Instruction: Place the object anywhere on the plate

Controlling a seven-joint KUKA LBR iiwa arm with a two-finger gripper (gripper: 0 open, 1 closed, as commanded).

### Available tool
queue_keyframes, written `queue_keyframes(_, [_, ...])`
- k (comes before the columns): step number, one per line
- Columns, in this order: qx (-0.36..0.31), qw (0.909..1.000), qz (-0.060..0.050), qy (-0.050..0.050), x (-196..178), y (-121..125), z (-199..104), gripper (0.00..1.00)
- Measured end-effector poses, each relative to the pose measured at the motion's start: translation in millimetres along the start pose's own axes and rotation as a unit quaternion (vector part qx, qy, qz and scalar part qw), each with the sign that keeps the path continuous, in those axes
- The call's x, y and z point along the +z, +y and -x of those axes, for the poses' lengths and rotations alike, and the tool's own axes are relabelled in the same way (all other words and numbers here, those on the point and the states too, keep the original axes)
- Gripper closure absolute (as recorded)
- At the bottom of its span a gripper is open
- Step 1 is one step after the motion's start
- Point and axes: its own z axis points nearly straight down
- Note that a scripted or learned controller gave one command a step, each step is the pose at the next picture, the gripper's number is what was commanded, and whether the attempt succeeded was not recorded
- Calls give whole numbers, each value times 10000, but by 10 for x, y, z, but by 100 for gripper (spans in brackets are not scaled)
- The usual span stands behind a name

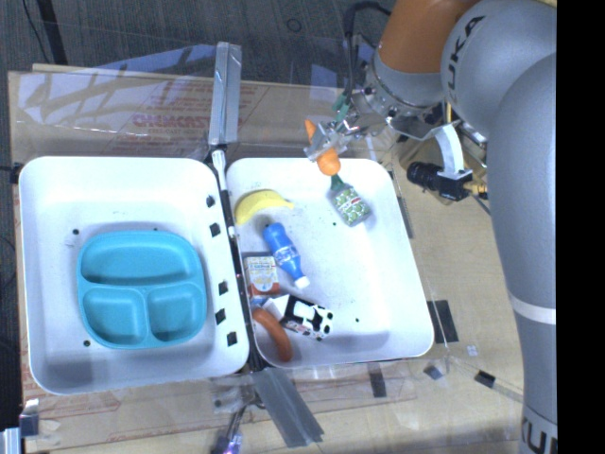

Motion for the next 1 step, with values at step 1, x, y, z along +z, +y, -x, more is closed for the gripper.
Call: queue_keyframes(1, [-29,10000,-5,3,-10,137,-927,100])
